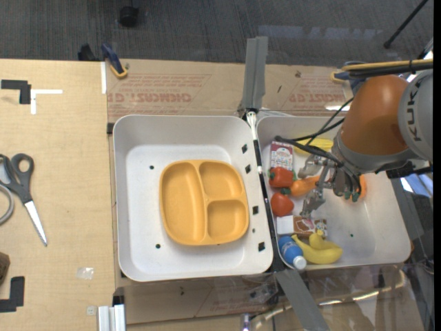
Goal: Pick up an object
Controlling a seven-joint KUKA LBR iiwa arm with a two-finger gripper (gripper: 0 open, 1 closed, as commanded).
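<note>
My jaws hang low over the right bin, among the small things along its left side.

I reach in from the right, my orange band above the wrist, and I cannot tell whether my jaws are released or clenched; nothing shows clearly between them. Just left of them lie an orange carrot-like piece, its long axis running left to right, and 2 red pieces stacked along the bin wall. Above those, a small carton lies with its long axis running toward the bin's far edge. Nearer the front edge, a yellow banana curves left to right, with a blue bottle touching its left end, slanted. In the left bin sits a yellow divided plate with 3 compartments. Scissors lie on the table, well apart to the left.
</note>
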